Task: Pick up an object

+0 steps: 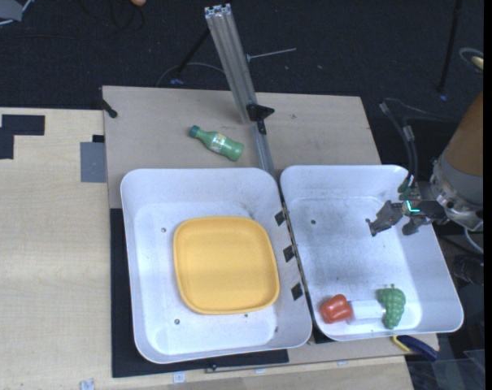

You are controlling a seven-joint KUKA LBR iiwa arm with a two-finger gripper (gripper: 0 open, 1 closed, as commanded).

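Note:
In the right bin point(343, 193), near its front edge, lie a red pepper point(336, 308) and a green broccoli-like piece point(391, 305), with a pale object between them. My gripper point(398, 222) hangs over the bin's right side, well behind those objects and apart from them. Its two dark fingers stand spread with nothing between them. A yellow square plate point(225, 263) fills the middle of the left bin point(148, 193).
A small green bottle point(217, 142) lies on the bench behind the left bin. A metal strut point(236, 55) slants up from between the bins' far corners. Black clips point(288, 250) join the two bins along their shared wall.

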